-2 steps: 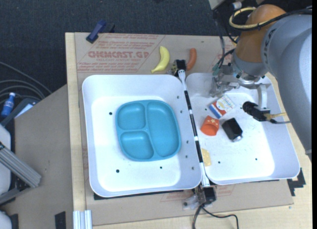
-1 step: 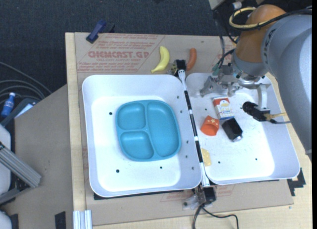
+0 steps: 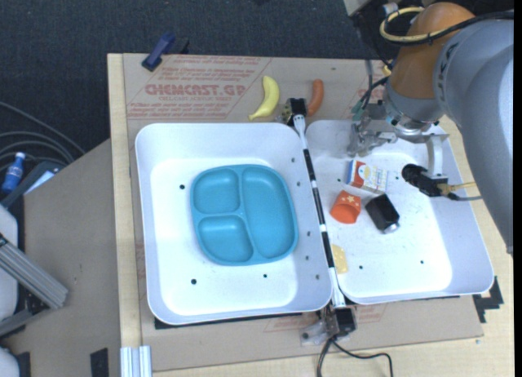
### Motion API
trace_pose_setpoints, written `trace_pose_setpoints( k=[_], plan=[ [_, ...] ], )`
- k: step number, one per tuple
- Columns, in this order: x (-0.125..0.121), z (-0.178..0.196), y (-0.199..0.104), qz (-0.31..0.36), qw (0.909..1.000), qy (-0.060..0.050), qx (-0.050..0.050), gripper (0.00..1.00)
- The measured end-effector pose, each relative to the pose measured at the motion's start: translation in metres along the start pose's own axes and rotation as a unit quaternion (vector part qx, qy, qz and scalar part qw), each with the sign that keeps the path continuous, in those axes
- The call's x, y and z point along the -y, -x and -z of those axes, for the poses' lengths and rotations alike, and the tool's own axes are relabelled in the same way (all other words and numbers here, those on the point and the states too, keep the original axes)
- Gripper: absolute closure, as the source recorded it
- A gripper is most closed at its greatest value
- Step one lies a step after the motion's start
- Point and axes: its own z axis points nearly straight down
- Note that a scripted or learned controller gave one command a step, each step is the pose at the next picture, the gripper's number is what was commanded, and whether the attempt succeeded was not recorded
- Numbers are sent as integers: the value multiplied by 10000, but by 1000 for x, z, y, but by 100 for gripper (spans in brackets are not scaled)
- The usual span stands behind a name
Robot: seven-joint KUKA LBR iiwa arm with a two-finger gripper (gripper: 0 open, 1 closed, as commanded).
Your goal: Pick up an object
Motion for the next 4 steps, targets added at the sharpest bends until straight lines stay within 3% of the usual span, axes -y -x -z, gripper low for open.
trace_pose_setpoints(
  k=[1, 2, 3, 4],
  plan=[
    [0, 0, 0, -2, 10000, -4, 0, 0],
    [24, -20, -11, -19, 10000, -9, -7, 0],
    [25, -11, -11, -21, 10000, -11, -8, 100],
    [25, -11, -11, -22, 10000, -13, -9, 0]
  ],
)
